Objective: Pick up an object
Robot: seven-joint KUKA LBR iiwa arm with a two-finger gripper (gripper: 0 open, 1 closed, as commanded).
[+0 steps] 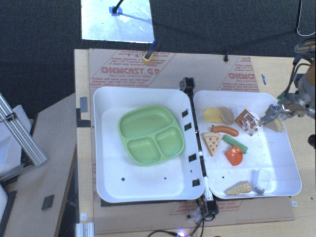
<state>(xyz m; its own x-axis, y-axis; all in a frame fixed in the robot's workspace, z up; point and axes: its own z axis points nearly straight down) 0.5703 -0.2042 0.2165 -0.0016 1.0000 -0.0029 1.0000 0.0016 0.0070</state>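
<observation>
The right bin (284, 154) holds several toy foods. Among them are a yellow piece (213, 115), a tan round piece (227, 115), a brown-and-white carton (247, 122), a red sausage (225, 130), a pizza slice (212, 143), a green stick (235, 143) and a red piece (234, 156). A beige cone (239, 187) and a pale grey item (256, 179) lie near the bin's front edge. My gripper (273, 114) hangs over the bin's far right corner, just right of the carton and above a tan piece (278, 126).
The left bin (106, 147) carries a green divided plate (150, 135). A black hinge strip (193, 132) runs between the two bins. Both bins rest on a cardboard sheet (131, 68). A metal frame (19, 137) stands at the far left.
</observation>
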